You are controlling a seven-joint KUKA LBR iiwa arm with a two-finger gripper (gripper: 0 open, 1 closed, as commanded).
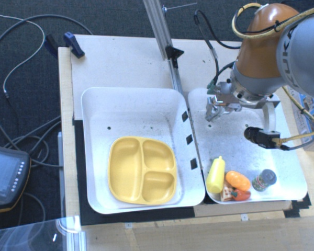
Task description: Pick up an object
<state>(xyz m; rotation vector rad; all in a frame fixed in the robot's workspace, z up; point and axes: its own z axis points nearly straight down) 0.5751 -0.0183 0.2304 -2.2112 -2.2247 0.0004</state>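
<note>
Claw (213,110) in upper right of frame, over top end of right bin (282,140), hanging below grey arm with orange band (264,41). Fingers pointing down toward bin floor, too small and dark to read; cannot tell if open or closed. Nothing visible between them.

Task objects clustered at bottom edge of right bin, lower right of frame, well apart from claw. Yellow bottle-shaped item (216,174) upright-ish against bin's left wall. Orange rounded item (237,180) just beside it on the right. Small red and tan piece (233,194) below orange item, touching or nearly so. Small dark can (264,180) further right, lying tilted, apart from the orange item.

Left bin (94,119) at centre-left of frame, holding yellow divided tray (142,170) with three compartments, lying flat in lower half of bin.

Both bins on pale surface (125,61). Blue clamp (73,44) at upper left corner of surface. Metal rail (159,20) slanting down from top centre between bins. Dark screen device (5,177) at left edge of frame.
</note>
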